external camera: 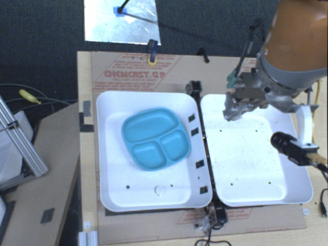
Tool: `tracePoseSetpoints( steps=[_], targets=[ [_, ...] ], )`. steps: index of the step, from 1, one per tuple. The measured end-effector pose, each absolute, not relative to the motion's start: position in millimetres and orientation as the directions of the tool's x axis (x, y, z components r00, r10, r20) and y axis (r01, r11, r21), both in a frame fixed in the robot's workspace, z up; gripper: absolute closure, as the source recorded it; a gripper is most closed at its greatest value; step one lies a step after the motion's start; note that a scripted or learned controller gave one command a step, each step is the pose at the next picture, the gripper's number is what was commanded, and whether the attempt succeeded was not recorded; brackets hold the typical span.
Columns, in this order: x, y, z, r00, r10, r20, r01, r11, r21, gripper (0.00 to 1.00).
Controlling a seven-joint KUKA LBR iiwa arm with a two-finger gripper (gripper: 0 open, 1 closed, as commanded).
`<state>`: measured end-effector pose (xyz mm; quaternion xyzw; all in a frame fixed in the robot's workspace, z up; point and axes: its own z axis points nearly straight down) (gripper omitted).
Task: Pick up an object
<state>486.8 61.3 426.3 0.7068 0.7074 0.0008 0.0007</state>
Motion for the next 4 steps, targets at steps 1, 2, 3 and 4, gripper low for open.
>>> tracePoseSetpoints(
  steps=[1,2,3,4],
  targets=[
    [486.8,90,452,-0.007,1.0,0.001,1.0,0.007,0.005,1.0],
    [486.8,98,430,-0.005,1.0,0.0,1.0,0.005,0.002,1.0],
    [501.6,99,405,0.0,1.0,0.0,1.0,0.0,0.001,1.0],
    [500.5,175,441,-0.011,1.0,0.004,1.0,0.011,0.006,1.0]
  ],
)
